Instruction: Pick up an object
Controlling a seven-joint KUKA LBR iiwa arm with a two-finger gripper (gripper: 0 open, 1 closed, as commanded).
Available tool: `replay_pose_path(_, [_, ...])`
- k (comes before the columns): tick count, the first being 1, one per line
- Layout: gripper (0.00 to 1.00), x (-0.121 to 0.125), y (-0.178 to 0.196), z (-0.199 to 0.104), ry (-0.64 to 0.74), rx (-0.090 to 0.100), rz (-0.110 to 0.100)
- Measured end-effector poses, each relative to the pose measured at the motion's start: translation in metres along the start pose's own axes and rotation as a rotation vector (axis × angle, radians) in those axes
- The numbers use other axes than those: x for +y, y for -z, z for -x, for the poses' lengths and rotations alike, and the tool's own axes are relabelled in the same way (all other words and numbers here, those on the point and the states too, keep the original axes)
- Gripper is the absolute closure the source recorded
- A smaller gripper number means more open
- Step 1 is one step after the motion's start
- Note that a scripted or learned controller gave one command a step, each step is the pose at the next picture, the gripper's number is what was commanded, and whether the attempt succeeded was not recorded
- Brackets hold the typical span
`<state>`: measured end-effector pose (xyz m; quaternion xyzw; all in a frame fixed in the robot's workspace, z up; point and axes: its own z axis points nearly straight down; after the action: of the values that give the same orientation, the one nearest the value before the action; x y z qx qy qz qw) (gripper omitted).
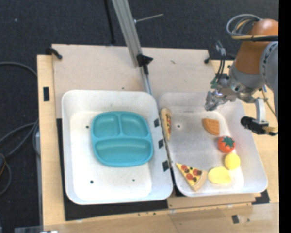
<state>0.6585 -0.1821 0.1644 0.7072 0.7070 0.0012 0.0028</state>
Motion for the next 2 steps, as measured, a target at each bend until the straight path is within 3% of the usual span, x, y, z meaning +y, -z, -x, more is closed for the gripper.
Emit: replay_pose_path(2, [1.00,0.005,0.095,0.006,0.003,-0.001,0.002])
